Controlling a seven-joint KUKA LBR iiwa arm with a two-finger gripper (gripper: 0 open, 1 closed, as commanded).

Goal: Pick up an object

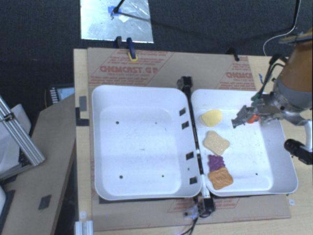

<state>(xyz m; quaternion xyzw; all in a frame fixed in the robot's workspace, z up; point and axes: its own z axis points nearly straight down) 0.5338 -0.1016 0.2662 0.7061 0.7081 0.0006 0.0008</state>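
Several small objects lie along the left side of the right bin (279, 180): a pale yellow rounded piece (211, 117), a tan biscuit-like piece (215, 143), a purple piece (215, 161) and an orange waffle-like piece (220, 178). My gripper (240, 118) hangs over the upper middle of that bin, just right of the yellow piece and apart from it. A small red-orange spot (252, 119) shows right behind the gripper's tip. Nothing is visibly held.
The left bin (105, 131) sits beside the right one, with a black clip strip (193, 146) along the shared edge. The arm's grey and orange body (296, 82) covers the right bin's upper right corner. A foil sheet (116, 12) lies beyond the bench.
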